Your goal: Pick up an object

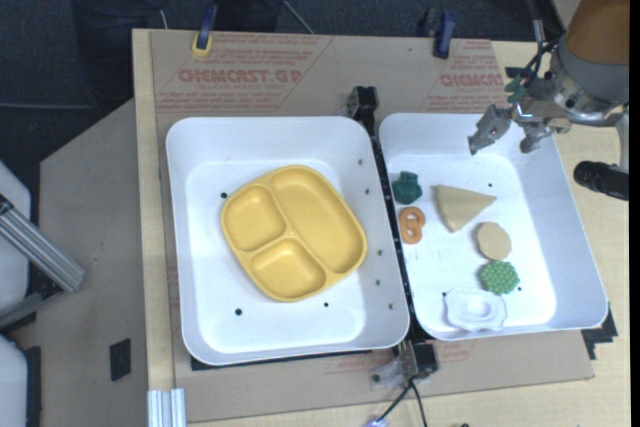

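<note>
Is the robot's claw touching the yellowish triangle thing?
Apart. The camera view shows the gripper up near the right bin's far edge, with bare white bin floor between it and the tan wedge.

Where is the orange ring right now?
The orange ring lies in the right bin, close to its left wall, just below the dark green piece and left of the tan wedge.

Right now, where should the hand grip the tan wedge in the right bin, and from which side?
I would take the tan wedge from above, across its wide left end. It lies flat, its point toward the right, and that tip looks too thin for the hand to grip.
</note>
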Robot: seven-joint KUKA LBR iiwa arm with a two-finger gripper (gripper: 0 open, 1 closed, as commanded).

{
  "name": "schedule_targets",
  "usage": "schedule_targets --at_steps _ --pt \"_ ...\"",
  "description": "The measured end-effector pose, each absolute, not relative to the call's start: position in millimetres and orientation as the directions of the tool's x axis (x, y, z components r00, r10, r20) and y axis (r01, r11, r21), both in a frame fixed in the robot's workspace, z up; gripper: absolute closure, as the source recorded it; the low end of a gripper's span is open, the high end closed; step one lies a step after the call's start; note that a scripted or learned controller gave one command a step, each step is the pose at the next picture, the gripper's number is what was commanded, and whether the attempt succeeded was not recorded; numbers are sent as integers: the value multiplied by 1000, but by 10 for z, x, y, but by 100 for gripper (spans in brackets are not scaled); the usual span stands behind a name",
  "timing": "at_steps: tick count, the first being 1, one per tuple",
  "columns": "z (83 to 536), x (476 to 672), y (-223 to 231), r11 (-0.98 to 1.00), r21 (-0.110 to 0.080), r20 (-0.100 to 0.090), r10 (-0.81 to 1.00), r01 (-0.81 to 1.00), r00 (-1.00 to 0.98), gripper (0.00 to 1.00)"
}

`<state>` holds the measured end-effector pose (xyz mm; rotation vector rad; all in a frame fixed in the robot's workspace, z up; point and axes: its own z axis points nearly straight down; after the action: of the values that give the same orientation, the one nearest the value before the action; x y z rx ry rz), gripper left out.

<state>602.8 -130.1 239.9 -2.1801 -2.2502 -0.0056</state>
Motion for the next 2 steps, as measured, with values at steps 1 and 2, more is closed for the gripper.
schedule_targets --at_steps 1,2 --pt "2399 6028 -1301 32 -3 9 999 999 -32 0" --pt "2087 6004 -1310 7 -1 2 1000 1000 -7 0"
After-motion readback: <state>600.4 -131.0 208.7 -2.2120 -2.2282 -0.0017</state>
